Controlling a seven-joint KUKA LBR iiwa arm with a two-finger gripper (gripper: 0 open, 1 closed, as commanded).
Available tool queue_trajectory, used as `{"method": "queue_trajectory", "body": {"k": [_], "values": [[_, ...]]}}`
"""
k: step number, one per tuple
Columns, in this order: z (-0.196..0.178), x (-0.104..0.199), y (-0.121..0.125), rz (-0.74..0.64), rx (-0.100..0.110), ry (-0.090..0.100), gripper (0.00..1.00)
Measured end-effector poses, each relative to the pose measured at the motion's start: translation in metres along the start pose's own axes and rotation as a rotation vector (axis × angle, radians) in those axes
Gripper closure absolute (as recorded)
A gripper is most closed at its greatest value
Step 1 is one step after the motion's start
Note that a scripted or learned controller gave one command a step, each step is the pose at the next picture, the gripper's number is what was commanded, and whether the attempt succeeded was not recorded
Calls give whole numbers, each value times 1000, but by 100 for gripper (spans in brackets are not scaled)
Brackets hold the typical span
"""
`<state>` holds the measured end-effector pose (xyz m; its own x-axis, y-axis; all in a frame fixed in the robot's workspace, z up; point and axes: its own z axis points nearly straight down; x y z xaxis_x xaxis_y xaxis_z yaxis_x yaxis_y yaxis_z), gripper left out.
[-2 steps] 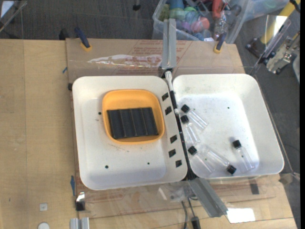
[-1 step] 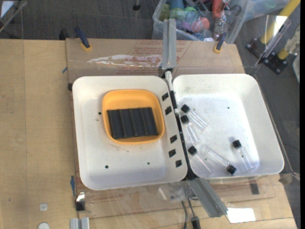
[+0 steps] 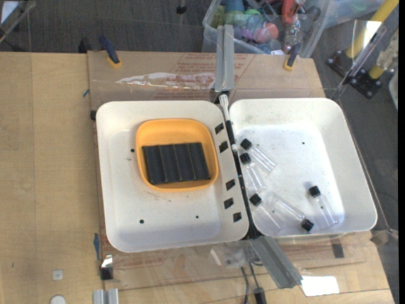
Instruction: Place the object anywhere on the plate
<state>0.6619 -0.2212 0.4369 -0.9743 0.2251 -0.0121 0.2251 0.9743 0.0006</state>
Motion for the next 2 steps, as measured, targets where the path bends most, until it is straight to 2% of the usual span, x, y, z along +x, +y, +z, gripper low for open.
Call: {"method": "queue_trajectory", "body": {"k": [1, 2], "values": [[-1, 4, -1, -251, -2, 5, 100], [0, -6, 1, -543, -2, -1, 100]]}}
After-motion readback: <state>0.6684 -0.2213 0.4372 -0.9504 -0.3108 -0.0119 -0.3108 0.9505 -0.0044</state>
